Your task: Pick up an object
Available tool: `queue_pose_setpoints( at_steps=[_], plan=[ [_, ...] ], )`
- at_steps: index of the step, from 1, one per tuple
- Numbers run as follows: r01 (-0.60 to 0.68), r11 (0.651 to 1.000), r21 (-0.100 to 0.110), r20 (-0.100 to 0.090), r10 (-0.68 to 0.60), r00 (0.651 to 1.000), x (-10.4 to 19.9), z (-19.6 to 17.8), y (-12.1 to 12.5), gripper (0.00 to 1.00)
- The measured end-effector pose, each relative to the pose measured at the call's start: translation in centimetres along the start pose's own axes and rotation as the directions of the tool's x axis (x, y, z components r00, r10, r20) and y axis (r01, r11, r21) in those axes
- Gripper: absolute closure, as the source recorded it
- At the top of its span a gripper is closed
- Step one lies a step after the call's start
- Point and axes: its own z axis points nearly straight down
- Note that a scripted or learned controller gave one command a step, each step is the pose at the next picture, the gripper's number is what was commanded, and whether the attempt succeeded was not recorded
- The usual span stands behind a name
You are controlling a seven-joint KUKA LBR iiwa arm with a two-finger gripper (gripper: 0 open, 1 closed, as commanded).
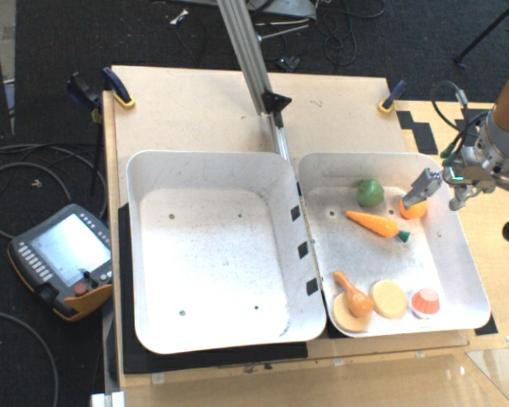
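The right bin [458, 253] holds several toy foods. A green ball [371, 192] lies near its back, and an orange carrot [373, 223] lies slantwise in front of it. A small orange fruit [414, 210] sits by the right wall. Along the front edge are a tan drumstick [352, 292], a pale yellow disc [389, 298] and a red and white cupcake [425, 302]. My gripper [441, 191] hangs over the bin's back right part, open, with its left finger [422, 186] just above the orange fruit. Nothing is between the fingers.
The left bin [144, 227] stands beside the right one. A slanted metal pole [250, 49] comes down to where the bins meet at the back. A teach pendant [64, 261] lies on the floor to the left. Clamps sit at the bench's back corners.
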Motion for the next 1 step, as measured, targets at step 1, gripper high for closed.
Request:
queue_pose_setpoints(
  at_steps=[1],
  plan=[
    [0.000,1.000,-0.004,0.001,0.000,1.000,0.01,-0.22,0.07,0.00]
  ],
)
